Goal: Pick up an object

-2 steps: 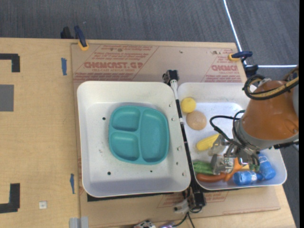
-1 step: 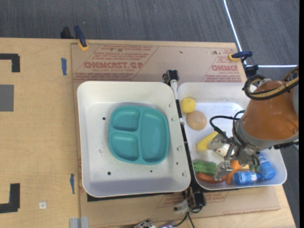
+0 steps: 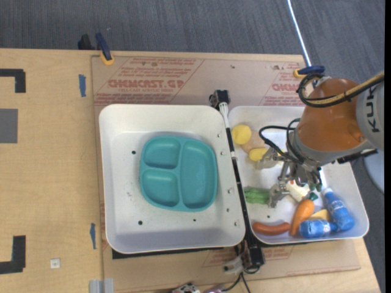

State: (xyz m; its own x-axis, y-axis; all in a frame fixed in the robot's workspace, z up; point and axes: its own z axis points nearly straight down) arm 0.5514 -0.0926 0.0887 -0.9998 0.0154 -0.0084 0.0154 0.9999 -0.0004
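We are listing the right white bin (image 3: 360, 224): one orange plastic carrot (image 3: 302, 215), light, stiff, slick, best pinched mid-body; two yellow pieces, one green, one red sausage (image 3: 271, 227), two blue. The tool (image 3: 292, 185) is hovering just above; its state we cannot tell. One teal divided tray (image 3: 179, 171) is occupying the left bin.

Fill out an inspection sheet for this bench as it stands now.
Surface: tan bench bearing two white bins side by side.
Job's things: right bin holds yellow pieces, a green piece, carrot, sausage, blue items.
Clutter: teal divided plate in left bin.
Grippers: gripper low over right bin; nothing seen between fingers.
Cables: black cable looping over the wrist; white line across the floor.
Surroundings: grey carpet.
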